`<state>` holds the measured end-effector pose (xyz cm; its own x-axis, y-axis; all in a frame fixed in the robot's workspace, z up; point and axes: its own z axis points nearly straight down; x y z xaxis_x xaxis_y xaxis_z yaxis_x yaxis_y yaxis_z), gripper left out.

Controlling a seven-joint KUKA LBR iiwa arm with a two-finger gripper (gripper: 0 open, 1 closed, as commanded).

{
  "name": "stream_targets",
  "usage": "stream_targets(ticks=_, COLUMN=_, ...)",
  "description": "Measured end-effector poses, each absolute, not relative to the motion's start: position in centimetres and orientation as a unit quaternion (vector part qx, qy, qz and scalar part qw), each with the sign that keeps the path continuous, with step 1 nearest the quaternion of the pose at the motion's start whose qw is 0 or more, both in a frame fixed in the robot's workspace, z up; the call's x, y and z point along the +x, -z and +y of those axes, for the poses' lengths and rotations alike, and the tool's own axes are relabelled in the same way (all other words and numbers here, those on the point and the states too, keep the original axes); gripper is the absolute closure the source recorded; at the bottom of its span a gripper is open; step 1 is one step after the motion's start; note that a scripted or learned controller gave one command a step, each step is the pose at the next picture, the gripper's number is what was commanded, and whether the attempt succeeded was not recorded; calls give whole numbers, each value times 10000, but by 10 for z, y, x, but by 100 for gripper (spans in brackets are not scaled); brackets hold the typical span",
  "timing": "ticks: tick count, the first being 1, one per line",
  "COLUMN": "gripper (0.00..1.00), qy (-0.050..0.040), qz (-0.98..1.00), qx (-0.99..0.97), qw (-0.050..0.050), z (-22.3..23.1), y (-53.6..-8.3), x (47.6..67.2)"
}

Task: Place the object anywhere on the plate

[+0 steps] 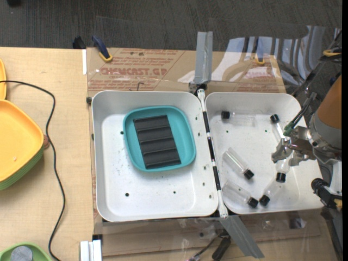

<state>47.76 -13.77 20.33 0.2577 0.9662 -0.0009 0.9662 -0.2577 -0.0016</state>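
I've got the fingers, can't tell if spread, just above a black-capped clear plastic tube lying upright-ish, teal square plate far left.

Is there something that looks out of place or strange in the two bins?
Nothing looks damaged or spilled. The clear tubes with black caps lie scattered at different angles in the right bin, with none on the teal plate in the left bin.

Bench: two white bins, cardboard sheet, yellow trays, black cable.
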Motion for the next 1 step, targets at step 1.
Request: stream_targets(ticks=1, gripper=0, qy=-9, qz=-6093, qx=-7930, qw=3, z=-138, y=-203, x=478)
